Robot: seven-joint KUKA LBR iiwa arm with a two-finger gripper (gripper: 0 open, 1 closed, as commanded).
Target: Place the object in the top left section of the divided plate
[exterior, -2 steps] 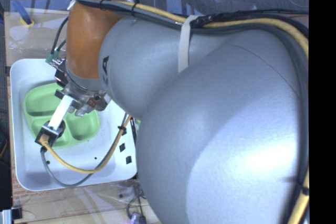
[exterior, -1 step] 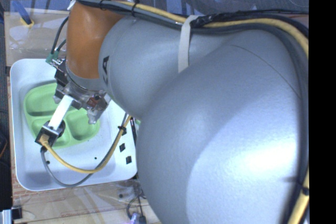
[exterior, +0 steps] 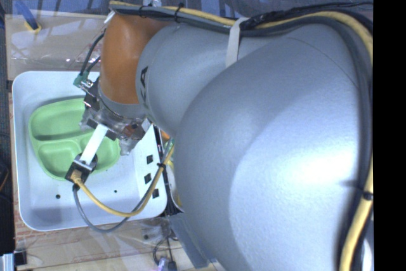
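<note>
View: the one camera is looking down at a slant on the counter (exterior: 51, 41), which is showing a clear sheet over a wood-coloured top.
Arm: the grey arm (exterior: 266, 136) is reaching in from the right and taking up most of the scene, covering everything to the right of the white bin.
Orange band: the orange band (exterior: 120, 60) is sitting just above the wrist, leaning over the far right corner of the white bin.
Hand: the hand (exterior: 120, 130) is hanging below the wrist, over the right side of the divided plate. The wrist is hiding it from up here, so I cannot tell whether it is spread or pressed together, or whether it is pinching anything.
White bin: the white bin (exterior: 38, 212) is lying on the counter at the left, with two small dark specks (exterior: 58, 195) showing on its near floor.
Divided plate: the green divided plate (exterior: 54, 120) is lying in the far-left part of the bin. A raised ridge is running across it, parting an upper section from a lower one, and its right side is passing under the hand.
Writing: a few small black squares (exterior: 148, 169) are showing on the bin's right wall, too small to read as letters or a brand.
Far corner: a blue strip (exterior: 25, 13) is lying on the counter beyond the bin, at the left.
</note>
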